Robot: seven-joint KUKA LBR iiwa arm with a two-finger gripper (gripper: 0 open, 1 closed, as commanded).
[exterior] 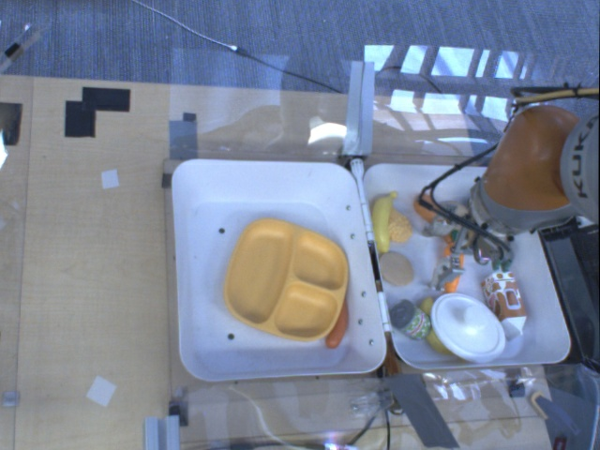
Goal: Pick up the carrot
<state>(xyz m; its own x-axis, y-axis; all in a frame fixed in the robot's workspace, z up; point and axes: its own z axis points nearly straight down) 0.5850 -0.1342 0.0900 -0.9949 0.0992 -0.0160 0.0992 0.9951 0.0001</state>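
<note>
As I look down on the bench from my station, the arm comes in from the right and stands over the upper part of the right bin. Its pincer points down into this bin, among black cables. I cannot tell how wide it is, because the wrist and the cables hide it, and I see nothing clearly held in it. Just below the pincer is a small orange piece, too small for me to say what it is.

The carrot is in the left bin, well apart from the pincer. It lies on the bin floor near the lower right corner, touching the lower right edge of the yellow plate.

In the right bin, a banana lies along the left wall, with a beige disc just beside it. A white bowl sits near the front wall, a small carton is just to its right, and a can is at its left.
</note>
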